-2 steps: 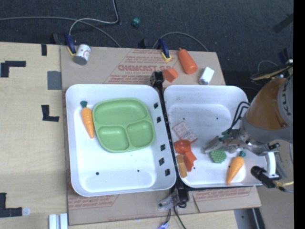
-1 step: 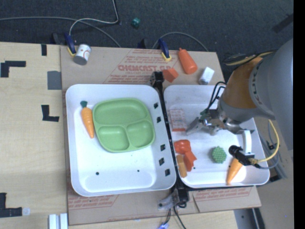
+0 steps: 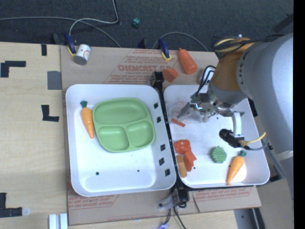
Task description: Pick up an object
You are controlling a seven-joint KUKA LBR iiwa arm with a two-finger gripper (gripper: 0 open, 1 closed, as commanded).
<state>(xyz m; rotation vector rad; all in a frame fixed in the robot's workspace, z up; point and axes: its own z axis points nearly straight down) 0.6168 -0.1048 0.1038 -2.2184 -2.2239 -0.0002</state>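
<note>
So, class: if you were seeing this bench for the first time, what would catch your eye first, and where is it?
Probably the bright green divided plate in the left bin, with a toy carrot lying beside it. Next, the big grey arm reaching in from the right, its tool low over the right bin, above the scattered orange toys and a second carrot.

Pale wooden bench under cardboard sheet, dark carpet behind.
</note>
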